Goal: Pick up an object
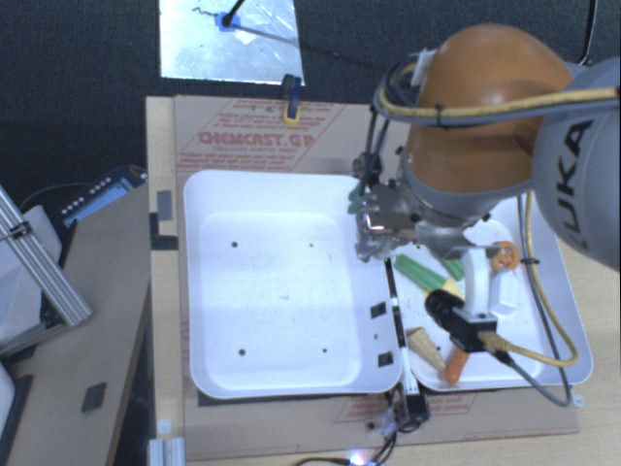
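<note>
Closest to the lens, the grey arm's domed orange band (pixel 490 76) bulges over the right side; the arm reaches in from the right and bends down at the wrist. At far left, a shallow white plastic left bin (pixel 272 260) rests on a brown cardboard sheet (pixel 252 134) printed in red. The metal end effector (pixel 372 239) points down over the seam between the bins, toward the back; whether it is wide or narrow cannot be told. Just right of it, in the white right bin (pixel 568 304), lies a long green stick-shaped piece (pixel 422 271). Near the front wall sit a tan cone (pixel 422 341) and a small orange piece (pixel 454 363). An orange ring-like piece (pixel 504 255) lies farther right.
</note>
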Robot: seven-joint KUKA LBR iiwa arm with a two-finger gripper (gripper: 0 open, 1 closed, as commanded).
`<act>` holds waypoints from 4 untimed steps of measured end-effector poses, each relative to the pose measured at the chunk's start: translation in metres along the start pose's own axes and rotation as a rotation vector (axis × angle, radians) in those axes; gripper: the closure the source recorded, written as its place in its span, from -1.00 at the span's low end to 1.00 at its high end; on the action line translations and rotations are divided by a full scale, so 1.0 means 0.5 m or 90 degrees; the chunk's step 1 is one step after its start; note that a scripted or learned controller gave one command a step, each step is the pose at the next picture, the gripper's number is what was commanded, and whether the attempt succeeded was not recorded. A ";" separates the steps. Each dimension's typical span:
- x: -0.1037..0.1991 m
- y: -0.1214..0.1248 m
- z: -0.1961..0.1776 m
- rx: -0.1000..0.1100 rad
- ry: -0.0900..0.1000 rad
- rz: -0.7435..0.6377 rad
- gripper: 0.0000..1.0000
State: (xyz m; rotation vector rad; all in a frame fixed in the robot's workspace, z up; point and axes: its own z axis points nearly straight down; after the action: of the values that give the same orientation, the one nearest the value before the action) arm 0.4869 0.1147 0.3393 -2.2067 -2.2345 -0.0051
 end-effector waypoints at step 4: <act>0.204 0.097 0.016 -0.008 0.003 0.000 1.00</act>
State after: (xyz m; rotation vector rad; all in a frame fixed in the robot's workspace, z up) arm 0.5341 0.2174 0.3315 -2.2111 -2.2379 -0.0236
